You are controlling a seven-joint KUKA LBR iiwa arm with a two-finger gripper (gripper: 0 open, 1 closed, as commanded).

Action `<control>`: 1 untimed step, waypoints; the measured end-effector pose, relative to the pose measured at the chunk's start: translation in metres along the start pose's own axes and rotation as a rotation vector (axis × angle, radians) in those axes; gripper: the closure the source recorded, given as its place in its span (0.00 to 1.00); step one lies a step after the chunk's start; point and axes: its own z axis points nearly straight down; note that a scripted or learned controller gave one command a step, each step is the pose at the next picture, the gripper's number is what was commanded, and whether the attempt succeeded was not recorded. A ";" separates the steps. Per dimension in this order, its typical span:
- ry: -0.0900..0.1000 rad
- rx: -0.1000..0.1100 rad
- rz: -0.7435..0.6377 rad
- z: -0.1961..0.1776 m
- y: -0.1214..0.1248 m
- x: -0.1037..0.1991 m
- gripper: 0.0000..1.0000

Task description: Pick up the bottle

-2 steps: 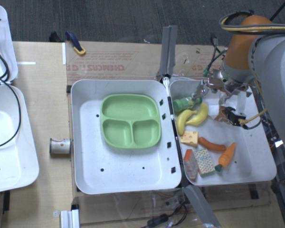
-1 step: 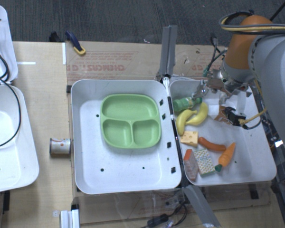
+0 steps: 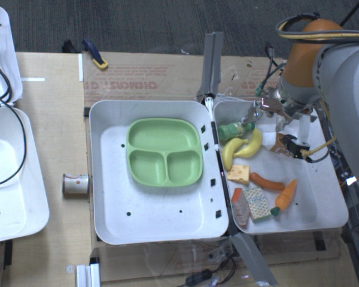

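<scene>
Over the right bin (image 3: 323,217) you see the gripper (image 3: 251,116) at the green bottle (image 3: 230,129) — its clamping state I cannot tell.

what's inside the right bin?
In the right bin: green bottle, banana, cheese wedge, two carrots, a speckled sponge-like block. The arm covers the bin's far corner, so anything under it is hidden.

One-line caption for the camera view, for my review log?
Pincer beside green bottle in right bin; green tray in left bin.
</scene>
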 end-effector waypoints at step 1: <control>0.000 0.000 0.000 0.000 0.000 0.000 0.00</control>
